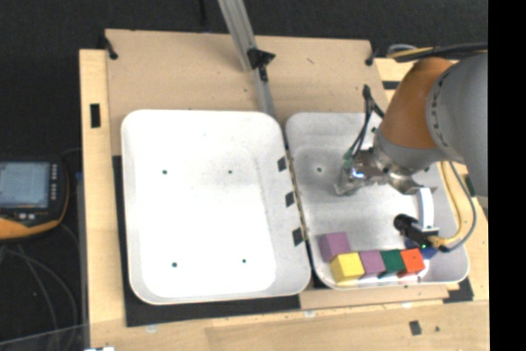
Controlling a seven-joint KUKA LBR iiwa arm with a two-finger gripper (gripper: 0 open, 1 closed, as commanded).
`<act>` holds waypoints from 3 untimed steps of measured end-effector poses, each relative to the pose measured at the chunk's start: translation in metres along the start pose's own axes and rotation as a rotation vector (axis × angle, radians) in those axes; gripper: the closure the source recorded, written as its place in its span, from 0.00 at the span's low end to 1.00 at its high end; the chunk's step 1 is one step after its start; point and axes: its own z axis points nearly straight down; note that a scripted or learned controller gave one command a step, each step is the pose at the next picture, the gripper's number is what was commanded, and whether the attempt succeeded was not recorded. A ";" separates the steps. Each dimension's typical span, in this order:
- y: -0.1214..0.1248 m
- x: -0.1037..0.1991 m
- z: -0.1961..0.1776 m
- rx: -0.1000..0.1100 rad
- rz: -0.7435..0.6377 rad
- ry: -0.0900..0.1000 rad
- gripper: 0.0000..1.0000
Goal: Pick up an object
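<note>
5 blocks (pixel 371 262) in right bin (pixel 316 144)

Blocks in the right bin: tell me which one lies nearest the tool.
The purple block, standing alone above the row along the bin's lower edge. The yellow, mauve, green and orange ones lie farther from the tool.

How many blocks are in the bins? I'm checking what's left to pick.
5, all along the right bin's near edge: purple block, yellow block, mauve block, green block, orange block. The arm may hide others.

My robotics lab station, plywood bench (pixel 230 62) on dark carpet, two white bins (pixel 205 201) beneath my arm (pixel 436 119), aluminium camera mast (pixel 234 8), handheld control pendant (pixel 29 191) alongside.
</note>
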 end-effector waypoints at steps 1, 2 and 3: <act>-0.023 -0.013 -0.119 -0.005 0.005 -0.001 1.00; -0.028 -0.008 -0.153 -0.002 0.000 0.001 1.00; -0.027 0.070 -0.098 0.007 -0.005 0.006 1.00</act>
